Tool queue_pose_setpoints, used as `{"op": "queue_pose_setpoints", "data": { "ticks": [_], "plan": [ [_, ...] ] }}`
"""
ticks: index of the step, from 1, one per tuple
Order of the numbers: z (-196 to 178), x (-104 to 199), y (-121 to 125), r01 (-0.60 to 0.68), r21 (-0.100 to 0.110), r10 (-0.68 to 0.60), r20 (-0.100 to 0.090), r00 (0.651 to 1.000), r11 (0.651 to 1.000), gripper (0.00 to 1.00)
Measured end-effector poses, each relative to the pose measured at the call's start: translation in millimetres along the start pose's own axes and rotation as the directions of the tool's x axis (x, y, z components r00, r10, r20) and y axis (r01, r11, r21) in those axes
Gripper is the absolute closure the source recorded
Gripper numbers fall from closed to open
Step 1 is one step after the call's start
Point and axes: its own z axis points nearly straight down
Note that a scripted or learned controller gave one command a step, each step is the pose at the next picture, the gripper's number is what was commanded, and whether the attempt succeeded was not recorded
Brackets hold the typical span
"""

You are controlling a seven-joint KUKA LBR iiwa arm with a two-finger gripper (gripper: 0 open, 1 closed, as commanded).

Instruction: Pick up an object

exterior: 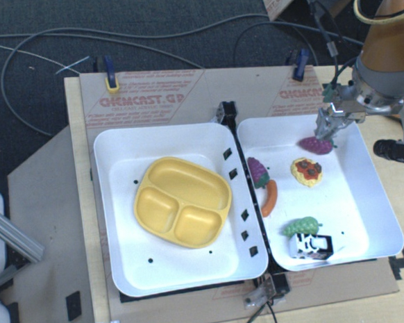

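Your gripper (327, 128) sits at the back of the right bin (370, 179), low over the purple grapes (316, 145). The fingertips look to be just at the grapes' upper right edge, maybe touching, but the fingers blur together from this angle, so you can't tell how far open they are or whether they have anything. Nothing is clearly between them. The grapes appear to lie on the bin floor near the back wall.

Other items in the right bin:
- pizza toy (306, 171), round, yellow with red topping, just in front of the grapes and a bit left, apart from them
- carrot (269, 197), orange, lying lengthwise close to the bin's left wall
- a purple and green piece (258, 170) at the carrot's far end, touching or nearly so; can't make out what it is
- green leafy toy (302, 225) near the front, resting against a black-and-white block (313, 246) just in front of it

The left bin (114, 199) holds a yellow divided tray (183, 202) with three compartments, turned at an angle, roughly centred.

A black divider (242, 189) runs between the two bins. Both bins sit on a cardboard sheet (148, 92), held at the back by two blue clamps (111, 72). The arm comes in from the upper right, with the orange band (387, 31) above the wrist. Cables (34, 59) trail across the dark floor behind the bench.
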Motion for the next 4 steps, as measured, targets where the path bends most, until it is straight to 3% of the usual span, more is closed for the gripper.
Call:
{"op": "queue_pose_setpoints", "data": {
  "ticks": [1,2,4],
  "plan": [
    [-1.8,56.2,3.9,0.001,-0.001,-0.001,0.000,1.000,1.000,1.00],
    [3.8,111.5,-14.5,0.000,0.001,0.000,0.000,1.000,1.000,1.00],
    [4.7,213.2,-19.4,0.001,-0.004,-0.001,0.000,1.000,1.000,1.00]
  ]
}}
